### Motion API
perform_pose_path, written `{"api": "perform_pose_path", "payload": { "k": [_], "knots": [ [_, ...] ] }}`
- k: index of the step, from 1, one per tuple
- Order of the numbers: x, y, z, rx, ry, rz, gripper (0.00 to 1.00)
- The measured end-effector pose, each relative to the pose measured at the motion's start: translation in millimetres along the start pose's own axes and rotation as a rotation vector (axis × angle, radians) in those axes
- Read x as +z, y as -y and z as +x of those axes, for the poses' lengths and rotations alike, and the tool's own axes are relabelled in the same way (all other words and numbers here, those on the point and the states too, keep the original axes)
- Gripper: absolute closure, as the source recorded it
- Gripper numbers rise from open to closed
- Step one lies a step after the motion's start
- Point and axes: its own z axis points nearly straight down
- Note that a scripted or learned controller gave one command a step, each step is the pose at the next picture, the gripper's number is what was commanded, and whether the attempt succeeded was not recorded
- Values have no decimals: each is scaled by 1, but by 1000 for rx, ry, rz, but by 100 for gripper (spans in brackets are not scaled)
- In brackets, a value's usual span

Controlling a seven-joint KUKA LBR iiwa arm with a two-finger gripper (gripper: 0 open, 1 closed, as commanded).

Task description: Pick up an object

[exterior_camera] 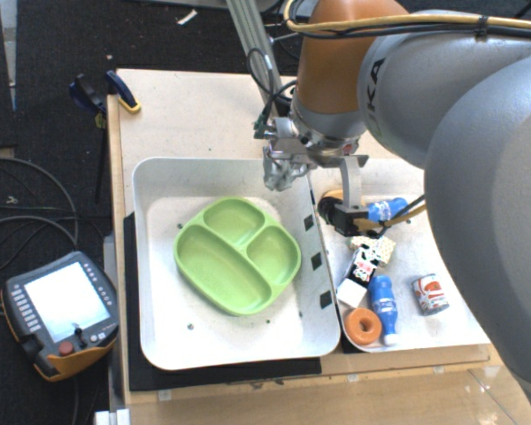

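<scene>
Grey arm (478, 149) looms closest, its gripper (281, 171) hanging over left bin's (150, 237) back edge near green divided plate (239, 253), grip state can't tell, while pickable clutter like blue bottle (385, 306) and orange ring (365, 326) sits in right bin (451, 326).

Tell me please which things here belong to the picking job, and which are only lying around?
Belong to the job: gripper; green divided plate; blue bottle; orange ring; small can; two white bins.

Lying about: handheld control pendant on the floor; blue and yellow clamp at the bench corner.
</scene>
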Motion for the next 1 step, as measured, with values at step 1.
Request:
{"api": "perform_pose_path", "payload": {
  "k": [1],
  "knots": [
    [2,1,-4,5,3,4,0]
  ]
}}
